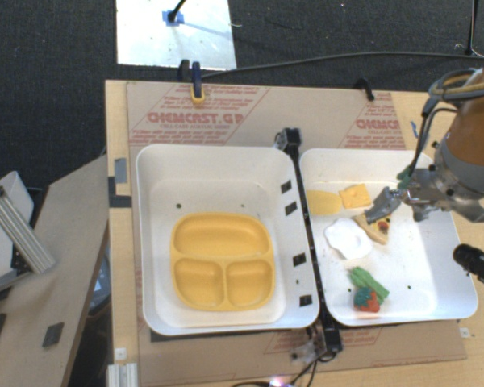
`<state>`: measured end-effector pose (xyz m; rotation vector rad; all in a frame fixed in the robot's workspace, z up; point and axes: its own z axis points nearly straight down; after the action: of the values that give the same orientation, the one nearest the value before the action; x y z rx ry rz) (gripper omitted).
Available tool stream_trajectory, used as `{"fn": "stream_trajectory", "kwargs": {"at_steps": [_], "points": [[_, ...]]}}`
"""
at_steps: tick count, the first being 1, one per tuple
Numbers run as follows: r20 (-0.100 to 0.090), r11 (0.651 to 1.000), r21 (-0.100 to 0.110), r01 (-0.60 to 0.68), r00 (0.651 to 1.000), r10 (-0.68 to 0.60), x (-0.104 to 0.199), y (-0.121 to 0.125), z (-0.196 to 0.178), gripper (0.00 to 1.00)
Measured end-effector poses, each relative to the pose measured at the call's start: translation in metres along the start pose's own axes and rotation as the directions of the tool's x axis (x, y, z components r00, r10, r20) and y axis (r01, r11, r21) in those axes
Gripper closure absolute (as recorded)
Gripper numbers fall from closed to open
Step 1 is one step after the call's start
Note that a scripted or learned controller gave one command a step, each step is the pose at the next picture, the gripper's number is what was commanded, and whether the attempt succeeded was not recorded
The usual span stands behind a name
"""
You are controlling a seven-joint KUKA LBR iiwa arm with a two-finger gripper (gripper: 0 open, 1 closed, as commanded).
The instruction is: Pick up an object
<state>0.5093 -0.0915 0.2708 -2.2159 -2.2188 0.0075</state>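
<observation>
The right bin (432,290) holds several toy foods. A yellow cheese square (354,196) and a paler yellow slice (323,203) lie near its back left. A white fried-egg shape (348,239) lies in the middle. Beside the egg is a small brown and yellow pizza-like piece (378,231). A green and red vegetable piece (367,289) lies near the front. My gripper (385,208) hangs low over the bin, just above the pizza-like piece and right of the cheese square. I see nothing held in it.
The left bin (218,168) holds a yellow divided plate (223,260). A black divider with clips (300,224) runs between the bins. The arm's grey body with its orange band (472,147) overhangs the right bin's far right side. A black cable crosses the back.
</observation>
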Motion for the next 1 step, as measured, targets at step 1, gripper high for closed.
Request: {"fn": "stream_trajectory", "kwargs": {"at_steps": [1], "points": [[0.001, 1.0, -0.01, 0.002, 1.0, -0.002, 0.0001, 0.0017, -0.0045, 0.0]]}}
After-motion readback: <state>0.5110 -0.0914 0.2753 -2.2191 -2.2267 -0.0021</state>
